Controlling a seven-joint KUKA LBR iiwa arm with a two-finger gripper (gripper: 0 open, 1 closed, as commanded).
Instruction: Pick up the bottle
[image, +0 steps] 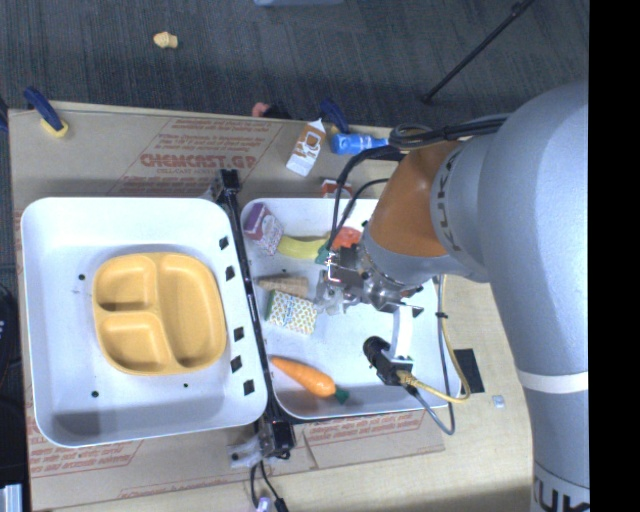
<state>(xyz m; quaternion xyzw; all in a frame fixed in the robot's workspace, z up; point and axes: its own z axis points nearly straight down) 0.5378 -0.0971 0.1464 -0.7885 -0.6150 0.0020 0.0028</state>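
Observation:
A small purple and white container (262, 227), possibly the bottle, lies at the far left corner of the right bin (430, 345). My gripper (333, 284) hangs low over the middle of that bin, under the orange wrist band, to the right of and nearer than the container. It is just above a speckled block (293, 314) and a brown stick (283, 286). Nothing can be seen held in it.
A yellow banana-like piece (300, 247) and a red item (346, 238) lie beside the gripper. A carrot (305, 377) rests near the front wall. The left bin (50, 330) holds a yellow divided plate (158, 310). A blue clamp (352, 143) and a carton (307, 148) sit behind the bins.

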